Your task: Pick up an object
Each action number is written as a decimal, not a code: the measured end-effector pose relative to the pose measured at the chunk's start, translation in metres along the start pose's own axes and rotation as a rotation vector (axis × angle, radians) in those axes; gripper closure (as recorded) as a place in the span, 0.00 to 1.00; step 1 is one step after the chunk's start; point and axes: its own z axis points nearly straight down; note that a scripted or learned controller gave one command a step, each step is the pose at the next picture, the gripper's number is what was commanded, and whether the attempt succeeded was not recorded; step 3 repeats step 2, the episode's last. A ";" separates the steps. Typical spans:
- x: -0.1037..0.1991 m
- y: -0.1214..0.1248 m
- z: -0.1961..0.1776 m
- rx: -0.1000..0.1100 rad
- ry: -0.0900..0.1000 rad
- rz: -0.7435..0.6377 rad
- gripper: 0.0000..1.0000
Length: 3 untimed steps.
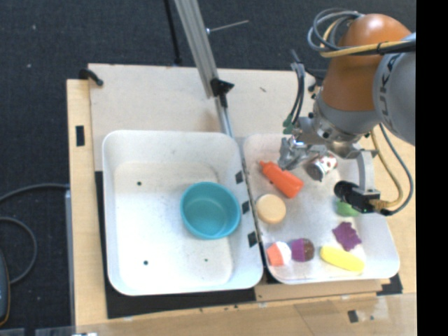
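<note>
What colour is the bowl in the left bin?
Teal blue; the bowl shows best in the camera view.

pincer [302, 161] low, arm bent down

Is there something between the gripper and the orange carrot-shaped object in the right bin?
Nothing visible does. The gripper hangs just above the upper end of the orange carrot-shaped object. The round beige piece lies below it, off to the side.

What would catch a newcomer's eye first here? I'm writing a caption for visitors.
The grey arm with its orange band looms over the right bin, its hand just above an orange carrot-like toy. Around it lie small colourful toys. In the left bin sits one blue bowl.
</note>
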 end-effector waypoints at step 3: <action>0.103 0.042 0.010 0.000 0.000 0.000 1.00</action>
